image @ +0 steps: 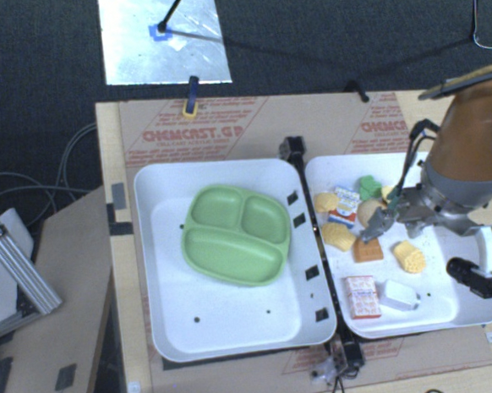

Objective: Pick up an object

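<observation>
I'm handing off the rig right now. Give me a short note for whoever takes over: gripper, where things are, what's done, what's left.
Gripper: low in the right bin, tips at the brown block; grasp unclear.
Right bin: small food toys, a red-and-white packet, a yellow piece.
Left bin: green tray.
Done: the arm has reached the pile.
Left: nothing seen lifted yet; grasp and lift one object.

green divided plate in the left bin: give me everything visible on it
The green divided plate looks like matte moulded plastic, a pale green rounded rectangle with three compartments: two smaller ones on the far side and one long one on the near side, split by raised ridges. It lies flat and right side up, turned at a slight angle, on the floor of the left white bin, toward the bin's far half. Its compartments hold nothing. Nothing but the bin floor touches it.
</observation>
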`<state>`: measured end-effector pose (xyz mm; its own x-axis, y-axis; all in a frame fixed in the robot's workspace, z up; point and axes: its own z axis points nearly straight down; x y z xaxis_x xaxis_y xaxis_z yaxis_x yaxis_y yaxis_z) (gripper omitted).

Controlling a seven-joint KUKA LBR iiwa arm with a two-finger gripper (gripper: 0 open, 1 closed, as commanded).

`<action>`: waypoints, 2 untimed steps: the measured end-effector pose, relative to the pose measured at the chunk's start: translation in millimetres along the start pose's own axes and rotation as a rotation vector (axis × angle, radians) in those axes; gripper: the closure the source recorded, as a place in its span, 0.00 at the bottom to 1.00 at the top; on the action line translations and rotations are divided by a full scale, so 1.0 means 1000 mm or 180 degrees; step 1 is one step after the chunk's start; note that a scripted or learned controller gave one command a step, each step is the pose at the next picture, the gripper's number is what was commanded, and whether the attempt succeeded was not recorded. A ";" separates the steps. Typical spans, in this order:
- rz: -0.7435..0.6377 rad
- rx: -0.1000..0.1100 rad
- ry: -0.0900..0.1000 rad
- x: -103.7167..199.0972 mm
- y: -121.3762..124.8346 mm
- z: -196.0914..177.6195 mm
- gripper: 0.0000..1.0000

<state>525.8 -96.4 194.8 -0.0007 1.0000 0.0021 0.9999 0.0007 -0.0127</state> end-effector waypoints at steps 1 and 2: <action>-0.0008 -0.0044 -0.0006 0.000 0.003 -0.007 0.00; -0.0001 -0.0033 -0.0003 0.002 0.003 0.035 0.00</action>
<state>528.9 -94.2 159.9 -0.0010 1.0000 0.0010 1.0000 0.0010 -0.0024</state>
